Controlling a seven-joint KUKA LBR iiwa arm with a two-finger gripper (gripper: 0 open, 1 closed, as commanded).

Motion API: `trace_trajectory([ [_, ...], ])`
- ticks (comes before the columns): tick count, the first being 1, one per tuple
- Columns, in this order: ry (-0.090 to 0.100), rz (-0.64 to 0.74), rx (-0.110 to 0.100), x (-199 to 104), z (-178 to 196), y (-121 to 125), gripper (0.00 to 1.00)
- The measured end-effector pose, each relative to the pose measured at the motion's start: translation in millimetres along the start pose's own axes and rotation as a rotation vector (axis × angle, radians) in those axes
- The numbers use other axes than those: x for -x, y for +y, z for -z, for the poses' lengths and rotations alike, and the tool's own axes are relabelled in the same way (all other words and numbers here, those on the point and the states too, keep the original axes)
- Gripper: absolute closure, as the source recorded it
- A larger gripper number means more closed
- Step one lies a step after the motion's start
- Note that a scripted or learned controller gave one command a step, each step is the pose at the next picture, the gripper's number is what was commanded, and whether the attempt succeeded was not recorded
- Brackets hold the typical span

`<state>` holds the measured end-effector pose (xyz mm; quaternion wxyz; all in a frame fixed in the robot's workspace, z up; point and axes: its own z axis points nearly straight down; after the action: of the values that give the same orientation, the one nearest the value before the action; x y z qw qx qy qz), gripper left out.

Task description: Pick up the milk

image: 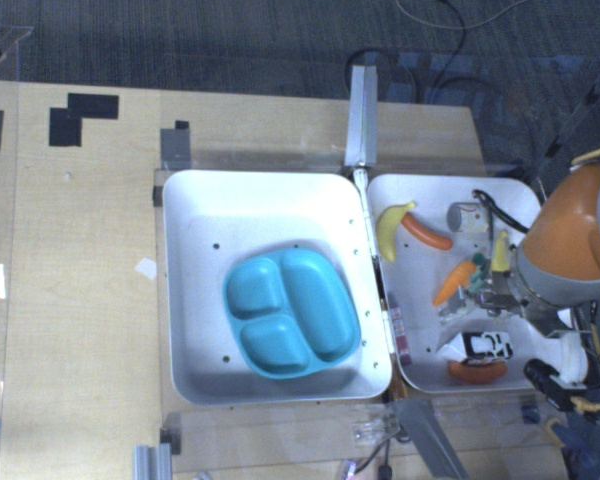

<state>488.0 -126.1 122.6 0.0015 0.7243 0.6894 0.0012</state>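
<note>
Milk (486, 345) lies at the right bin's (420, 373) 5 o'clock edge, a sausage (477, 371) just below it. Tool (488, 296) hangs just above it, beside a carrot (453, 281); its state I cannot tell. Banana (391, 227) crowds 10 o'clock; little open floor remains.

Bins (195, 268) smooth white plastic, slight sheen; blue tray (292, 311) glossy plastic; bench (70, 268) matt pale wood.
</note>
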Motion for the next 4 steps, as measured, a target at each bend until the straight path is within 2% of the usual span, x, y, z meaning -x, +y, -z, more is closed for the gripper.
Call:
trace_trajectory([
  [1, 0.000, 0.003, 0.005, -0.6, 10.8, 2.2, 1.00],
  [2, 0.000, -0.233, 0.000, -43.6, 69.5, -1.3, 1.00],
  [3, 0.000, 0.032, 0.003, -92.1, 148.7, -3.3, 1.00],
  [4, 0.000, -0.178, -0.002, -109.2, 130.1, -4.0, 1.00],
])
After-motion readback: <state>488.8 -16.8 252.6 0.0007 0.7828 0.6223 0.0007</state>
